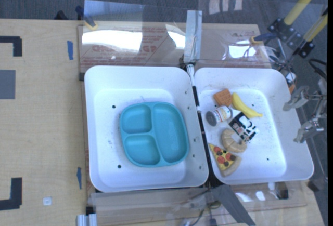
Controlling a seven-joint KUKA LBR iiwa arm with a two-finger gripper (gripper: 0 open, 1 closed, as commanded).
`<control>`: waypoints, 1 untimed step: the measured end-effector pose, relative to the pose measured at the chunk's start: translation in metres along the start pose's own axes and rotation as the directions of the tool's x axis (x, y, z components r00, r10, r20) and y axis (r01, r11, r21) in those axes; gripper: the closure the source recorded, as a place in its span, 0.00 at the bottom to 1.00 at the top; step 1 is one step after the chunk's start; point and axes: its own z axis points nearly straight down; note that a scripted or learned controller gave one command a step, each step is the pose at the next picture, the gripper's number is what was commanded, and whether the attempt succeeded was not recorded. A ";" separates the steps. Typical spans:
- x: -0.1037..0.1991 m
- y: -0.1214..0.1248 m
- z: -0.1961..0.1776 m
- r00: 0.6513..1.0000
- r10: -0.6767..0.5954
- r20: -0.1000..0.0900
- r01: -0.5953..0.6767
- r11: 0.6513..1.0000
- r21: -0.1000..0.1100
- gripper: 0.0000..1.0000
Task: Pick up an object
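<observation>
Claw metallic, beside the smooth white bin, grip state unclear.

Okay, I've got the gripper sitting far out at 3 o'clock in my view, right up against the frame edge. Very little of the arm itself comes into my picture; what I see is pale metal hardware with dark cabling looping off toward 2 o'clock. The two fingers point toward 9 o'clock, one set toward 12 and the other toward 6, with a plain gap between them. They're spread apart and nothing sits in that gap. How high the gripper hangs I can't judge from this slanted overhead look.
</observation>
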 end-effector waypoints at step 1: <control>0.026 0.004 0.076 0.931 0.364 -0.005 -0.364 0.931 0.000 0.00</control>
